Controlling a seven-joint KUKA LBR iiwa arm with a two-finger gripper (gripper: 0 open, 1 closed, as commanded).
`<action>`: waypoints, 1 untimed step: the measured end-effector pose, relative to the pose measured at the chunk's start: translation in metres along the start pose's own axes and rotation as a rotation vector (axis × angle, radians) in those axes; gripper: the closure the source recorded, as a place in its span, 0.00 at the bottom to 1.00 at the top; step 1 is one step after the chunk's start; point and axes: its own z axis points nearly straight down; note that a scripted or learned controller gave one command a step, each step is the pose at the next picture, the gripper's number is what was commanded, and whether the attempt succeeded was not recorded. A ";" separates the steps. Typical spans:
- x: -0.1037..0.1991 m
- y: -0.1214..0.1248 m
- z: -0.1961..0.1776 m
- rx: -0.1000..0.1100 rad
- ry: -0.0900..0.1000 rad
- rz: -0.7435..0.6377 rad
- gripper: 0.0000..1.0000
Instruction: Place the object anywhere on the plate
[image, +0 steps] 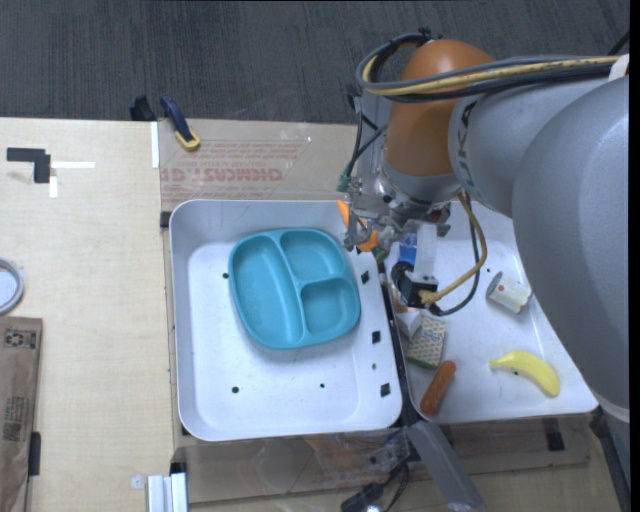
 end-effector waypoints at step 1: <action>-0.002 0.000 -0.008 0.002 -0.002 0.003 1.00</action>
